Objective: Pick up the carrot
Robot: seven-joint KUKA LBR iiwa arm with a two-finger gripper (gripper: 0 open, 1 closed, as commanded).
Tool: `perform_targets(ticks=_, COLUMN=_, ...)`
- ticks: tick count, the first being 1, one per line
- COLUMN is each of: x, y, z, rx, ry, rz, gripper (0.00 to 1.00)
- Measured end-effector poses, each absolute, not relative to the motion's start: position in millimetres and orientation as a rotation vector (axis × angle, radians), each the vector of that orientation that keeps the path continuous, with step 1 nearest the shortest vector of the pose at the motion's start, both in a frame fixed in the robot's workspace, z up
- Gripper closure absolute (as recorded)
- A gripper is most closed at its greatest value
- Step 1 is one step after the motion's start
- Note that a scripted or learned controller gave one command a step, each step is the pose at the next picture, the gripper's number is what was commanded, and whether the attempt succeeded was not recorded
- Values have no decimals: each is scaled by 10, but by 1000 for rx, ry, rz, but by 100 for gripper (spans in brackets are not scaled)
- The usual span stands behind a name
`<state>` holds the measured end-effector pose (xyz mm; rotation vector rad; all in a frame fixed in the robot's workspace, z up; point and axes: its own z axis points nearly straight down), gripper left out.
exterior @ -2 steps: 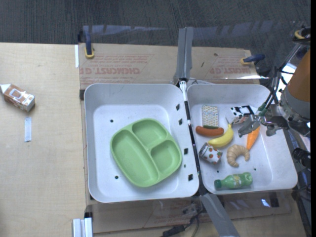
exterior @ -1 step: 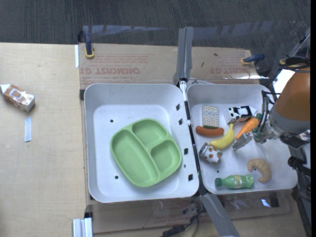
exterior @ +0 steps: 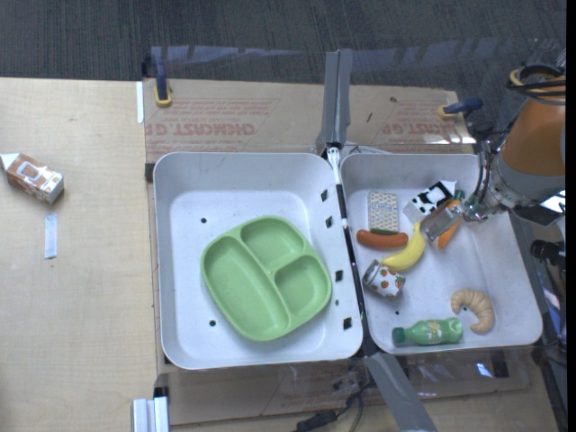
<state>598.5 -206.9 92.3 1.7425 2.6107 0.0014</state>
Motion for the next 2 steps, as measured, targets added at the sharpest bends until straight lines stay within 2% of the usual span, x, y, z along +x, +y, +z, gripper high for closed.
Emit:
perform_targets(ticks=1, x=5990, y=-2078, z=1021, rx=1744, ry=2606, rz=2, gripper=100)
perform_targets(ticks=2, x=6204, y=-1455, z=1957, rx=1729, ry=2621, rz=0, gripper=100)
